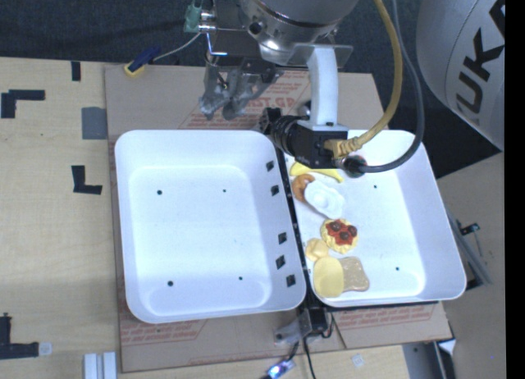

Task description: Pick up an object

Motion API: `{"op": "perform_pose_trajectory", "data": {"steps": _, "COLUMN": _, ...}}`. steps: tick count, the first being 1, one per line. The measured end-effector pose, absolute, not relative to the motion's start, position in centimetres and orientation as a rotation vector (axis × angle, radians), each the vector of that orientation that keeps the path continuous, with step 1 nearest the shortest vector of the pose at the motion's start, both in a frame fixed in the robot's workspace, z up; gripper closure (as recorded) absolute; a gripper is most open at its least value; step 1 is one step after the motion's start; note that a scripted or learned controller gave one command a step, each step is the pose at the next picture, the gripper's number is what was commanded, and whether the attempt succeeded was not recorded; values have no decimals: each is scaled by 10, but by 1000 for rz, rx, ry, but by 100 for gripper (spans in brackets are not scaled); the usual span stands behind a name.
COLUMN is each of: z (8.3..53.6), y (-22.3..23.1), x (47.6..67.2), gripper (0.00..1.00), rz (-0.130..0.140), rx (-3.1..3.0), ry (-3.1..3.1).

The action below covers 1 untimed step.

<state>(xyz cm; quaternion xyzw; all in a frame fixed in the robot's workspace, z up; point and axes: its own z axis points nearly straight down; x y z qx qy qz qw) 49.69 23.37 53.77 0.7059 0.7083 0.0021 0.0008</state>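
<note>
The end effector [228,100] hangs past the left bin's [131,152] far edge; spread or pressed together, I cannot tell. A toy tart [340,235] lies by the right bin's [426,205] left wall, likely light, stiff, slick plastic; best pinched across its rim.

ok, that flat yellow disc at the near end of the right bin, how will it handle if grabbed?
The yellow disc looks thin and flat, so probably light but hard to pinch; it may slide on the smooth right bin floor. It sits against the tan slice, so a push would likely shift both.
</note>
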Motion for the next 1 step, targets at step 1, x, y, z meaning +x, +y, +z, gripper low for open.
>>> {"op": "perform_pose_trajectory", "data": {"steps": 1, "z": 273, "y": 232, "x": 517, "gripper": 100, "rz": -27, "rx": 2225, "ry": 2225}}
